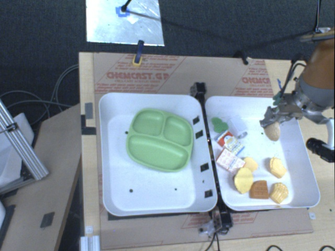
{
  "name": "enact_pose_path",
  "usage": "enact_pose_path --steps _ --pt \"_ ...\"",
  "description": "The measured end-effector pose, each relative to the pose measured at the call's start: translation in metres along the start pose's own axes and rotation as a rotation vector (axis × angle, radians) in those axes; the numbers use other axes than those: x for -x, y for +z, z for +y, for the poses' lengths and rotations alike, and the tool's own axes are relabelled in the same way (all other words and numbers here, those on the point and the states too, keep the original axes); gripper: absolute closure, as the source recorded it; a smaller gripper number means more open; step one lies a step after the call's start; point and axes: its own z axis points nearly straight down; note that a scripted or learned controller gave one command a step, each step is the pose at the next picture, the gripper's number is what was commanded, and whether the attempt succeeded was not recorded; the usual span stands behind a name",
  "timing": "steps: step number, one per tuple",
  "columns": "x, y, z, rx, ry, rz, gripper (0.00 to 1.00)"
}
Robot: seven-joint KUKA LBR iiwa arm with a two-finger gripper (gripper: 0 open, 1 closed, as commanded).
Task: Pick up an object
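Observation:
The right bin (301, 140) holds several small toy foods. A tan rounded piece (272, 134) sits near the bin's upper right. My gripper (271, 123) hangs directly over it, its tip touching or nearly touching the top of the piece. Other pieces lie lower in the bin: a green item (220, 124), a red and white packet (226, 139), a pink checked box (229, 160), a yellow round piece (243, 181), an orange-brown block (258, 189) and two yellow ridged pieces (277, 167) (279, 192).
The left bin (112, 156) carries a green divided plate (159, 140). A black divider (208, 150) runs between the bins. The arm's grey wrist and orange band (319, 72) stand over the right bin's far right corner.

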Motion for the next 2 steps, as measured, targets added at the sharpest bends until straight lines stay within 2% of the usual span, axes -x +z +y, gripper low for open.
enact_pose_path --steps 2 --pt "-0.11 0.007 -0.002 -0.002 -0.006 0.003 1.0"
